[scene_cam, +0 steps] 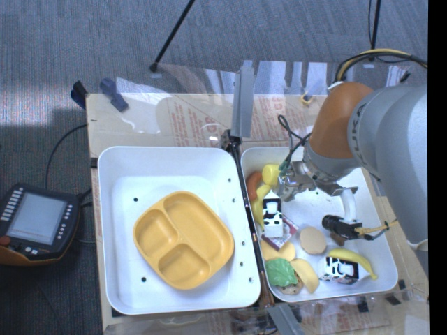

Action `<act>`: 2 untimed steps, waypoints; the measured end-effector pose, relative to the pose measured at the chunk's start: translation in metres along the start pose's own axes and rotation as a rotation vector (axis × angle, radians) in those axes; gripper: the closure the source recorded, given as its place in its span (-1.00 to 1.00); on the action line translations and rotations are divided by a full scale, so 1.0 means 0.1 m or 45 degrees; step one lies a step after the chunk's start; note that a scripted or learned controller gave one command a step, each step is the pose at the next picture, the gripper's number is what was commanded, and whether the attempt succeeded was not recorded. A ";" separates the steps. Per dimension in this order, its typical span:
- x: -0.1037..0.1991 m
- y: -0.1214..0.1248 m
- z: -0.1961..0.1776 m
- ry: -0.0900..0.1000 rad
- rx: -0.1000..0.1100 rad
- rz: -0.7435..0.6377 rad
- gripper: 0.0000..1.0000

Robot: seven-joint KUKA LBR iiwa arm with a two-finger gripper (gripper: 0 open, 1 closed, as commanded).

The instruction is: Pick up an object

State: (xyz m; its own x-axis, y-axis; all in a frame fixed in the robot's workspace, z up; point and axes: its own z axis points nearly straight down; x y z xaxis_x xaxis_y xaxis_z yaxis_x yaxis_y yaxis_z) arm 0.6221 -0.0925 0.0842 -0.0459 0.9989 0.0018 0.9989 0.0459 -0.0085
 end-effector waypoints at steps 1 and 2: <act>-0.08 0.22 -0.46 -0.002 -0.014 0.002 -1.00; -0.06 -0.77 -0.19 -0.002 -0.005 0.011 -1.00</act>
State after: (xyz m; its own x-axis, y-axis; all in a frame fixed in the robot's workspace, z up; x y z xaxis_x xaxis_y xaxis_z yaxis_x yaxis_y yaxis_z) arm 0.5457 -0.1024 0.1038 -0.0372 0.9993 0.0005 0.9993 0.0372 -0.0049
